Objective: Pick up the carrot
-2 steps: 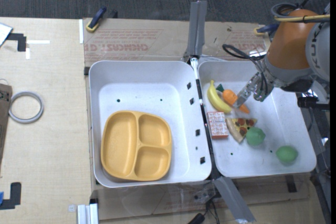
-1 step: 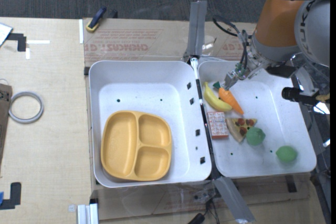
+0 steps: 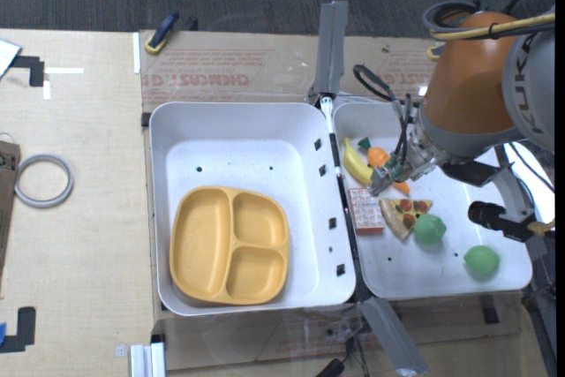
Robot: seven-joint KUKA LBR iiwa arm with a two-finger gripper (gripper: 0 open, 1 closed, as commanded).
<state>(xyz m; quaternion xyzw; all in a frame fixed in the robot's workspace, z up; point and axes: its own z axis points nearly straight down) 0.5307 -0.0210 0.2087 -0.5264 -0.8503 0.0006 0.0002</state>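
The carrot [image 3: 378, 157] is a small orange piece in the right bin [image 3: 508, 278], next to a yellow banana [image 3: 355, 162] near the bin's left wall. My gripper [image 3: 387, 179] hangs low over the bin, just below and right of the carrot, and its grey tip hides part of what lies there. A further bit of orange [image 3: 403, 186] shows at the tip's right side. Whether it touches the carrot cannot be told from this view. The orange-banded wrist [image 3: 463, 88] looms above the bin's back right.
A red and white box [image 3: 365, 210], a pizza slice [image 3: 406, 214] and two green balls [image 3: 430, 229] [image 3: 481, 260] lie in the right bin. The left bin [image 3: 238, 132] holds a yellow divided plate [image 3: 231, 245]. A tape roll [image 3: 41, 180] lies on the bench at left.
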